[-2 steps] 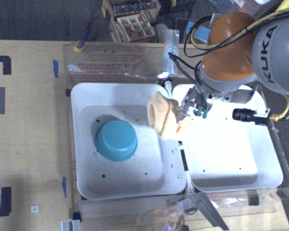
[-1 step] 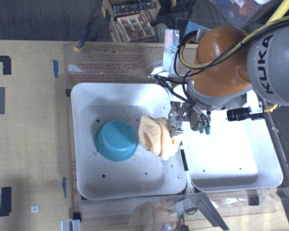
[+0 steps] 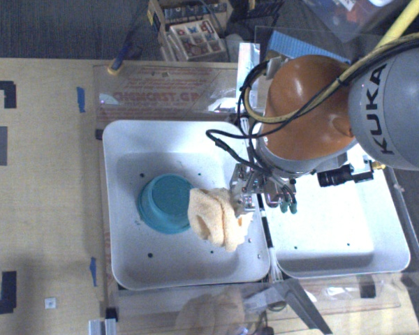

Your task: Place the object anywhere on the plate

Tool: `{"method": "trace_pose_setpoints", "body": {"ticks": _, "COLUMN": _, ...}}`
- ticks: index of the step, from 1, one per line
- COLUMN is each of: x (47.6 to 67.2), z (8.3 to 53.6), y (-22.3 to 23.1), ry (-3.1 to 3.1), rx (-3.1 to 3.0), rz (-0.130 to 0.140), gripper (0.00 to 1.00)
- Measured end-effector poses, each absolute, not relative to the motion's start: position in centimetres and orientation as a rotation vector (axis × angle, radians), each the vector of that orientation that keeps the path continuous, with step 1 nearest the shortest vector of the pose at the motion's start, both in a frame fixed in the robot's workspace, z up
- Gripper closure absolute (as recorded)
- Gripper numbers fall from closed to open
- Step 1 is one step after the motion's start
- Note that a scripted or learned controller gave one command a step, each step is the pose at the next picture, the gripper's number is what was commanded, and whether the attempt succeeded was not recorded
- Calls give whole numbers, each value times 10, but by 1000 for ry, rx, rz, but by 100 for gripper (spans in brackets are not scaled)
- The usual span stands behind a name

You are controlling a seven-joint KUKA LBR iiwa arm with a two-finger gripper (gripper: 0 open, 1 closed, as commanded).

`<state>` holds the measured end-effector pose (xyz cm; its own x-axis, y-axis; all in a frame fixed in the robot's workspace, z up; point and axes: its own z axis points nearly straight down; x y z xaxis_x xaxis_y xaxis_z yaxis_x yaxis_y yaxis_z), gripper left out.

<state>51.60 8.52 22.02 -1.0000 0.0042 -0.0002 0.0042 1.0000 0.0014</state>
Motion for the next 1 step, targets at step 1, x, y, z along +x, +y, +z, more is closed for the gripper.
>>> {"method": "trace_pose_setpoints", "body": {"ticks": 1, "x": 516, "z": 221, "y": 85, "ry": 3140, "rx": 8, "rz": 2, "gripper": 0}}
